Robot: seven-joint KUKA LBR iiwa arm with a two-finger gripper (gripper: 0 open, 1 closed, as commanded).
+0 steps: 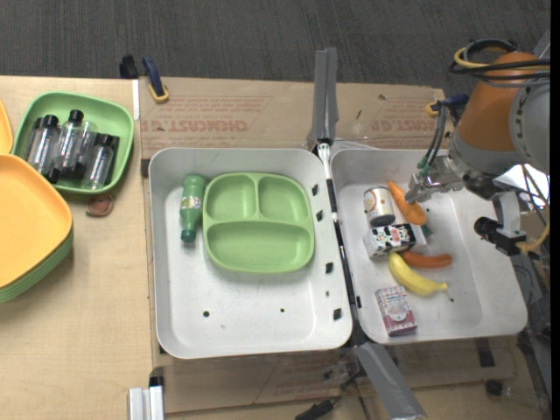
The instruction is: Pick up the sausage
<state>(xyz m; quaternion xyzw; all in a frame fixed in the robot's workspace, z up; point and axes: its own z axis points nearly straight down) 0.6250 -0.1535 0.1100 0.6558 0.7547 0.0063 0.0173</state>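
Toward the right bin's (490, 309) near half lay the sausage (428, 259), a reddish-orange link resting flat, just beside the banana (415, 276) and close under a patterned box (391, 237). A carrot (407, 202) sat further back, next to a small can (378, 204), and a pink packet (395, 310) lay nearest the front rim. The gripper (430, 179) hovered at the back of that bin, above the carrot's far end and well apart from the sausage; whether it was released or clenched could not be told at this angle, and nothing showed between its tips.

The risk, judged from this layout, was mistaken identity: the carrot shared the sausage's colour and slender shape and lay far closer to the gripper, so a straight descent would likely catch it instead. Crowding was a second hazard, since the banana lay just alongside the sausage and could be nudged or pinched with it. The sausage's rounded form might also roll out from a poorly centred close.
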